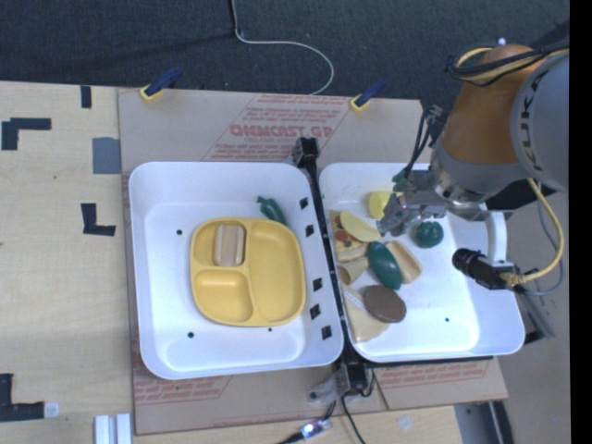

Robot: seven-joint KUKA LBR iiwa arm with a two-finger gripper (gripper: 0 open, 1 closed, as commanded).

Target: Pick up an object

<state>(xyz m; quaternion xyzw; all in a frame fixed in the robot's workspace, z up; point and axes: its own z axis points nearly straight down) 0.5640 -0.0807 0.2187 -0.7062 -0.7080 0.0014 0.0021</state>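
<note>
You are hovering the claw [404, 216] over the right white plastic bin [462, 336]; its grip state I cannot tell. Next, be lowering onto the dark green oval toy [384, 265] just below it.

One camera watched me from above the bench, fixed and tilted, looking down at a slant on the two white bins. The divider [319, 248] between them sat near the middle of the view. Left of the divider lay the left bin [157, 276], right of it the right bin [481, 326]. Beyond the divider, at the top of the view, the cardboard sheet [213, 128] and dark floor [111, 17] showed. My arm [499, 109] entered from the right of the divider. The view was wide enough to take in both bins whole.
</note>
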